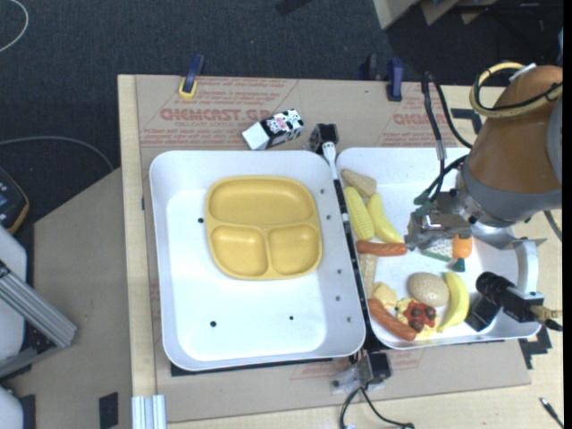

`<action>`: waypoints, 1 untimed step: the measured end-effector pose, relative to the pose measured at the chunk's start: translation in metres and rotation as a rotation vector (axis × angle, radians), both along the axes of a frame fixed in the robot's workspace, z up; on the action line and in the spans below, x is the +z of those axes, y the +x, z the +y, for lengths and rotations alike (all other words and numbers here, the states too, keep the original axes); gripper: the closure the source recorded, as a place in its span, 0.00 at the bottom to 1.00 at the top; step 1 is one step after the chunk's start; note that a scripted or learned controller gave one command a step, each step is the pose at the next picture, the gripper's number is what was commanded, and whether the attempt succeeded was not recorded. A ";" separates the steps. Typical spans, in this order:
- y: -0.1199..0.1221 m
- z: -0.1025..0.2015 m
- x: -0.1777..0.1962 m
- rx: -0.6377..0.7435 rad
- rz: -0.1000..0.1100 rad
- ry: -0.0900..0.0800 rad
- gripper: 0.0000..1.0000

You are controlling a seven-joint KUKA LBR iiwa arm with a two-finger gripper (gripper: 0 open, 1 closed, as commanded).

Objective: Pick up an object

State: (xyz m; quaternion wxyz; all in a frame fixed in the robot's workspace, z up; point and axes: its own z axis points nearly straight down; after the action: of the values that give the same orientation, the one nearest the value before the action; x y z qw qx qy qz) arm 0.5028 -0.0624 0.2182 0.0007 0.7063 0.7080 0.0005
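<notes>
Nearest the camera, the right bin [500,336] held a banana [457,298], a potato [427,288] and a sausage [391,318]. Mid-bin, the gripper [429,231] hung just over a hot dog [382,248], the likely pick; can't tell its jaw state. Hot dog lay flat, long axis running left-right across the bin, one end under the gripper. Looked like light, stiff, smooth plastic, so probably slippery; best pinched across the middle. Farther back: two corn cobs [371,217]. Left bin [174,266] held a yellow tray [264,226].

Arm [523,141] cut off at right edge; hand [432,231] fingertips unclear; small green-white item [441,249] partly hidden beneath.
</notes>
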 end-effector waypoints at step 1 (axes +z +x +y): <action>-0.005 -0.014 0.013 -0.003 -0.002 -0.001 1.00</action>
State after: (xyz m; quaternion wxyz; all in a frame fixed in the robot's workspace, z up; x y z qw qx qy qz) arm 0.4976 -0.0762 0.2315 0.0016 0.7073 0.7069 0.0008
